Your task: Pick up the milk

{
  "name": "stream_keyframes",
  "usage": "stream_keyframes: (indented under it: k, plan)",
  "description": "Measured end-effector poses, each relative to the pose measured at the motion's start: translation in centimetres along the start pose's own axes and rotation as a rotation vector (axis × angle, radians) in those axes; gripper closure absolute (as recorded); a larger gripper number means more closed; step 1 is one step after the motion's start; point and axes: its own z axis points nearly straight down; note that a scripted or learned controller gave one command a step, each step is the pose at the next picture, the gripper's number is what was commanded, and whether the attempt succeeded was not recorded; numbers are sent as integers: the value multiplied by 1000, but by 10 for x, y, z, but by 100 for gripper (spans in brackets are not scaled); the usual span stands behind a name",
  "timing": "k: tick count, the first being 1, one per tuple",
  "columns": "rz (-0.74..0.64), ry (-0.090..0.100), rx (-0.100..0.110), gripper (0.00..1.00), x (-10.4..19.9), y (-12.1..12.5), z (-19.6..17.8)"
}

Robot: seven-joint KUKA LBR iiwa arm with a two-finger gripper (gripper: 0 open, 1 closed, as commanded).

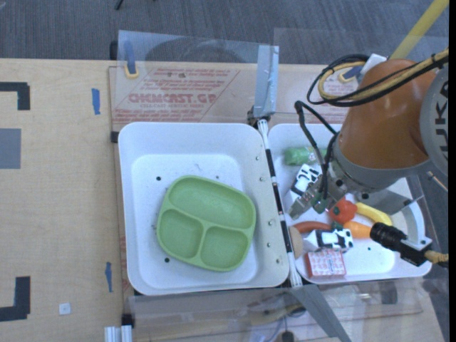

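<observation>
The milk, a small carton with black and white cow patches, lay in the right bin near its left wall, just below a green item. A second cow-patterned carton lay lower in the same bin, above a red and white packet; which of the two was the intended target could not be settled from the view. An orange-red item, a yellow item and an orange carrot-like piece crowded the space between them. The end effector hung just below the upper carton; whether it was open or closed could not be determined, and no object was visible inside it. The left bin held a green divided plate.

Risk assessment: the tight clutter could cause a neighbouring item to be grasped instead. The carton's closeness to the bin wall could obstruct a clean descent.
</observation>
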Motion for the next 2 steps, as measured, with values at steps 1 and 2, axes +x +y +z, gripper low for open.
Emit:
stream_keyframes:
  k: [1,2]
  plan:
    - [-152,-6,-4,100,-74,36,8]
    - [-130,-6,-7,100,-59,49,-35]
